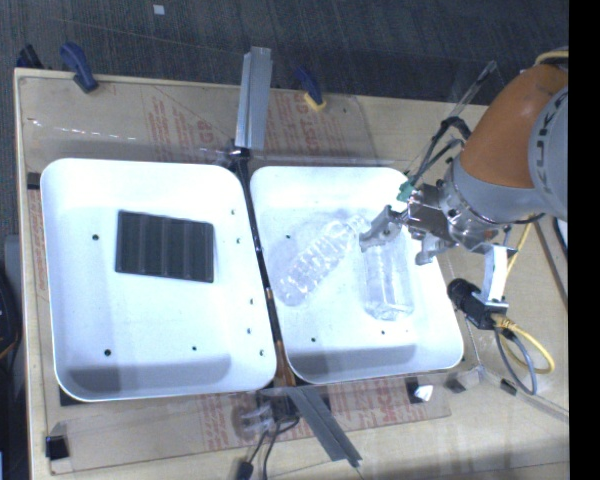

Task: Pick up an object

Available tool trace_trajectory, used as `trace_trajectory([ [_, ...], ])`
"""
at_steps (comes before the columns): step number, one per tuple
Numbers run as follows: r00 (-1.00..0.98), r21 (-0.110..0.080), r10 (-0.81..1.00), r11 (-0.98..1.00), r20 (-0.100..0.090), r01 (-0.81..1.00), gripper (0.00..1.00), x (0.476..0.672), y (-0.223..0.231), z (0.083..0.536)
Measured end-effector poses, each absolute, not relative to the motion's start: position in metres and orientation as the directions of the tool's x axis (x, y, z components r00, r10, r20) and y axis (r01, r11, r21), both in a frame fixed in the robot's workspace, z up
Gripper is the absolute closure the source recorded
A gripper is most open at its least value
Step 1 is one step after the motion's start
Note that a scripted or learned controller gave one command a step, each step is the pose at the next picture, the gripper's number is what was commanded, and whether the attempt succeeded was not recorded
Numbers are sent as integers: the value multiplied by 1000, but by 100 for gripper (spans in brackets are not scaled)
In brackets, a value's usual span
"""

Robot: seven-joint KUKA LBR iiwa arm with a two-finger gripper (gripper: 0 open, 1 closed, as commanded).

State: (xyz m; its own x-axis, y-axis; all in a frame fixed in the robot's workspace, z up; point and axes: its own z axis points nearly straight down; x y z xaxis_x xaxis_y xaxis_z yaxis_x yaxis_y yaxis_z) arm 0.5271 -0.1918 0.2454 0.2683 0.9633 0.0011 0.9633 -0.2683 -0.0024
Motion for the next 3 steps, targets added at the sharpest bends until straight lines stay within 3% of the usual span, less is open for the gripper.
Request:
trace_trajectory([
  [1, 265, -2, 964, -265, 0, 964, 0, 477, -154, 261],
  [2, 234, -1, 972, -234, 0, 972, 0, 499, -178, 297],
  [3, 218, -5, 976, -218, 0, 976, 0, 505, -199, 282],
])
